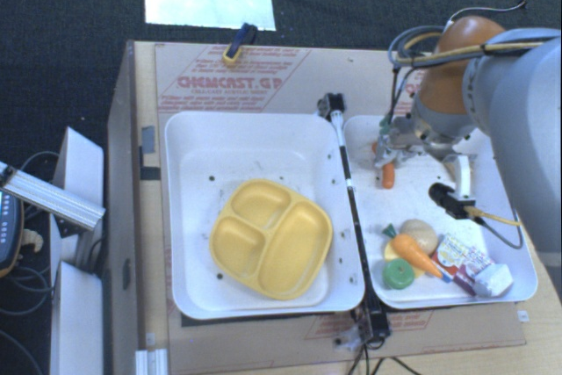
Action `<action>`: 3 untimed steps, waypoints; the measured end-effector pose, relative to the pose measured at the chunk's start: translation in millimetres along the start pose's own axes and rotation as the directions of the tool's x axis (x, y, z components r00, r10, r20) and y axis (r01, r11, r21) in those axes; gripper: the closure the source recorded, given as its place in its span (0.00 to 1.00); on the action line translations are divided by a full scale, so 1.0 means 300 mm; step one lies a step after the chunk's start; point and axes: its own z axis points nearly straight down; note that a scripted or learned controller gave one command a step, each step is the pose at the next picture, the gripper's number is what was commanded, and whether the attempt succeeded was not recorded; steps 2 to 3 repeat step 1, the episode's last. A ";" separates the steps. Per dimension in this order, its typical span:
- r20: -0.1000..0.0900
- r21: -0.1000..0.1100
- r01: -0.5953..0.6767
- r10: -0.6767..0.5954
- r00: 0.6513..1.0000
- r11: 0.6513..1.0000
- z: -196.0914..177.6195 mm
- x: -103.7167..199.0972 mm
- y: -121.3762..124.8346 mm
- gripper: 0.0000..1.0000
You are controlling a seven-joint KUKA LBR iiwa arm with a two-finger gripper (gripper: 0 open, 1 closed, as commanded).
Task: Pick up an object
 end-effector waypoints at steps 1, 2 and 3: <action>-0.001 -0.002 -0.002 0.002 1.000 1.000 -0.411 0.136 -0.199 1.00; -0.001 -0.002 -0.002 0.002 1.000 1.000 -0.411 0.136 -0.199 1.00; -0.001 -0.002 -0.002 0.002 1.000 1.000 -0.411 0.136 -0.199 1.00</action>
